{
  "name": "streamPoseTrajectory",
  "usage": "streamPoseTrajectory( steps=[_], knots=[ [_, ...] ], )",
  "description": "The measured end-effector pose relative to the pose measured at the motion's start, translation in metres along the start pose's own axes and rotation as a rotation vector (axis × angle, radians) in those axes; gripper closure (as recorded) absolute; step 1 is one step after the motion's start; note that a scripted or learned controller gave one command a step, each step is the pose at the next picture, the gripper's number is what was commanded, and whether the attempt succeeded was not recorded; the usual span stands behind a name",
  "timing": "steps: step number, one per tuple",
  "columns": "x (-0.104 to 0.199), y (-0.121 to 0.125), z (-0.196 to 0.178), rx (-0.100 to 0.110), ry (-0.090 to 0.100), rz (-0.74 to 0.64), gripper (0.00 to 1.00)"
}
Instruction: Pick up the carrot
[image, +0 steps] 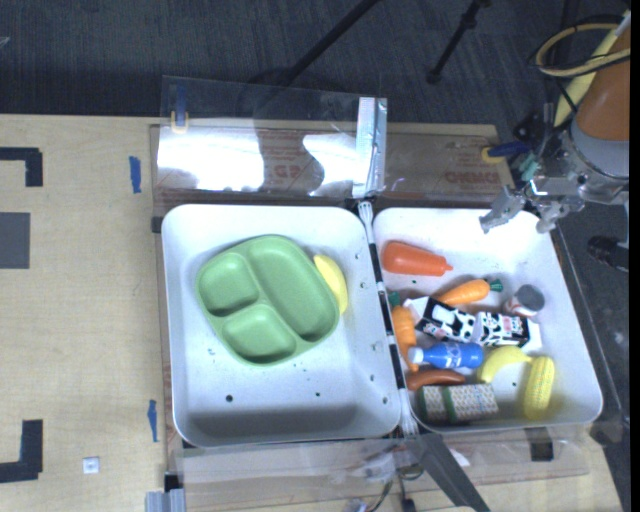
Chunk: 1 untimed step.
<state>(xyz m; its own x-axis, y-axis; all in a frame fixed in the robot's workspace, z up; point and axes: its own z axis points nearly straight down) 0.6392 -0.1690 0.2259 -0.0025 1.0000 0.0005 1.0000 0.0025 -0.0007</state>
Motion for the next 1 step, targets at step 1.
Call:
streamPoseTrajectory(
  steps=[1],
  knots=[
    [-0.0095,-0.0061,0.1397,-0.005,-0.002,-0.114,0.00]
  ],
)
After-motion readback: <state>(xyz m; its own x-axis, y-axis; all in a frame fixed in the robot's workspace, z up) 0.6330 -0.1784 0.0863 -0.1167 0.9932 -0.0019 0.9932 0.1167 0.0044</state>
